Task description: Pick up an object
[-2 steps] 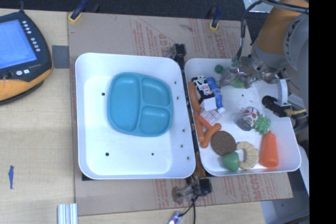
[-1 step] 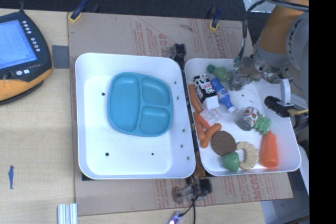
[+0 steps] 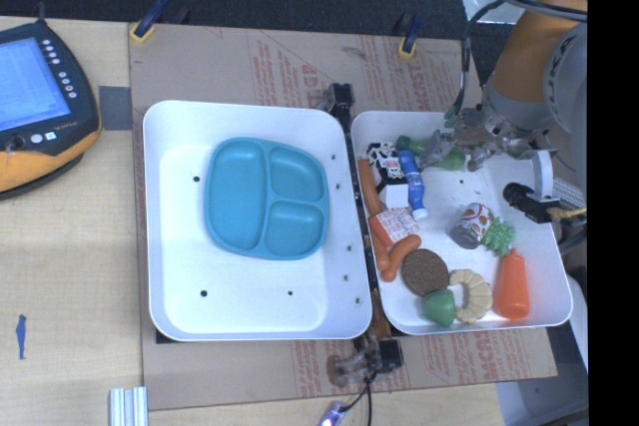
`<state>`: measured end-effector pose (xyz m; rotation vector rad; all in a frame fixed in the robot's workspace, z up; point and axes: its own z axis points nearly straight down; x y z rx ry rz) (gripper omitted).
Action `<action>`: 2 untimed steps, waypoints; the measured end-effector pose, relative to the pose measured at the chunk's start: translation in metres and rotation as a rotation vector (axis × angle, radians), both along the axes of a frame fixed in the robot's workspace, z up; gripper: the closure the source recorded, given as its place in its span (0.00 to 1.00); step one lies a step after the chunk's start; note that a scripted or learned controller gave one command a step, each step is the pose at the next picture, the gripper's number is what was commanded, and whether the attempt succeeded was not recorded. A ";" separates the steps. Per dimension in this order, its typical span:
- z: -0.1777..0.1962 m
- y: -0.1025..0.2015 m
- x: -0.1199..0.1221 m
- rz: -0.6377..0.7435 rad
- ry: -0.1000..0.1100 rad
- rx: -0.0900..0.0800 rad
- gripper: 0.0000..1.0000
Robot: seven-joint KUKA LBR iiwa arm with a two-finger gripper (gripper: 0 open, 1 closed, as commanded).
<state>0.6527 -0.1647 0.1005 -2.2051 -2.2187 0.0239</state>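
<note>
Divided plate point(image 3: 267, 198) in left bin point(image 3: 170, 130); toy food heaped in right bin point(image 3: 544, 314).

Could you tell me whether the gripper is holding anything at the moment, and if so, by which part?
It cannot be told: the gripper sits low over the back of the right bin, near a green toy.

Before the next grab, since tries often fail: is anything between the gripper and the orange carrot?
Yes. From the gripper at the right bin's far end, the grey can and green leafy toy lie before the orange carrot.

text: none legible | cardboard sheet point(image 3: 250, 65): red print, unreadable | handheld screen point(image 3: 30, 95): too blurred to read
</note>
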 end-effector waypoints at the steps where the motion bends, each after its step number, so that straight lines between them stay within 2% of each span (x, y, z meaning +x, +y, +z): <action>1: 0.010 -0.001 0.000 0.001 0.004 0.001 1.00; 2: 0.010 -0.001 0.000 0.002 0.004 0.001 0.00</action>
